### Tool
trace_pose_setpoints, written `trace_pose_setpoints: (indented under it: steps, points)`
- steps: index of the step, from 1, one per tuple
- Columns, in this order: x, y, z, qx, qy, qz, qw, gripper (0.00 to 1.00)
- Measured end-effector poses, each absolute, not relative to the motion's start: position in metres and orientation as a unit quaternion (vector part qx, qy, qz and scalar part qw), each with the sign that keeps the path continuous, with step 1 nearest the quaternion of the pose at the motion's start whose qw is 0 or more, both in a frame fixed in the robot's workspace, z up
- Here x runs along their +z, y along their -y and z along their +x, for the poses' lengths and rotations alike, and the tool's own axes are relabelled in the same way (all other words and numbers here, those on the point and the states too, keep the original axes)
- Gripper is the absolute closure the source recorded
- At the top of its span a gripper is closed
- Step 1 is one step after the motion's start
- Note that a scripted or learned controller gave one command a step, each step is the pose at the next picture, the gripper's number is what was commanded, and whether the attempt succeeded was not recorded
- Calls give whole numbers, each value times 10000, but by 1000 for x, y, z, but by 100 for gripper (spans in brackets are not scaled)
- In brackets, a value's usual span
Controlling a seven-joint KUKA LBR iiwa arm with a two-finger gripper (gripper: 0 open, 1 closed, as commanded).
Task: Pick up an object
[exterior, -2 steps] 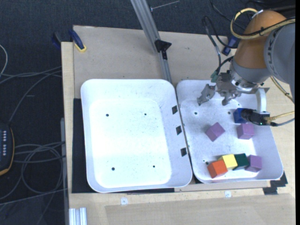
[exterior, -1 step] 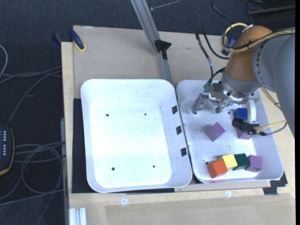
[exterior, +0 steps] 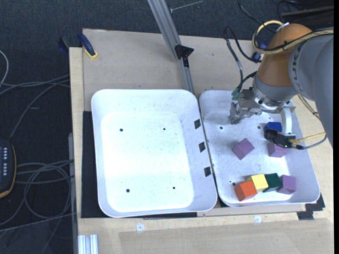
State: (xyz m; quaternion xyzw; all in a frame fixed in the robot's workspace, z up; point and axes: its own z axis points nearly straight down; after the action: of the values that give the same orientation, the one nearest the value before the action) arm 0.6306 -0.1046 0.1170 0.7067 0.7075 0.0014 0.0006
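Far to the left of the right bin [exterior: 221, 165], a black box [exterior: 5, 165] sits on the dark floor with grey wires [exterior: 37, 168] looping around it. A blue and yellow clip [exterior: 87, 45] holds the far left corner of the bench [exterior: 132, 62], well away from the right bin. The left bin [exterior: 143, 152] lies just beside the right bin, and their edges touch. A grey metal pole [exterior: 167, 28] slants down to the bench just behind the spot where the right bin meets its neighbour.

The gripper [exterior: 237, 111] hangs over the far left part of the right bin. I cannot tell if it is spread or pressed together. No block can be seen in it.

The blocks to pick from are all in the right bin. A middle purple block [exterior: 243, 148] lies near the bin's middle, apart from the gripper. Along the bin's near wall sit four blocks in a row: an orange block [exterior: 245, 190], a yellow block [exterior: 259, 182], a green block [exterior: 273, 181] and a corner purple block [exterior: 288, 184]. Another purple block [exterior: 276, 150] rests by the bin's right side, with a small blue block [exterior: 273, 126] just behind it.

The grey arm [exterior: 312, 67] with its orange band [exterior: 278, 57] leans in over the right bin's far right corner
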Motion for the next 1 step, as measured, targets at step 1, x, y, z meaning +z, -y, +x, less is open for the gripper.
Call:
trace_pose_setpoints:
  steps: [1]
  points:
    - [162, 102, 636, 23, -7077, 7065, 25, 100]
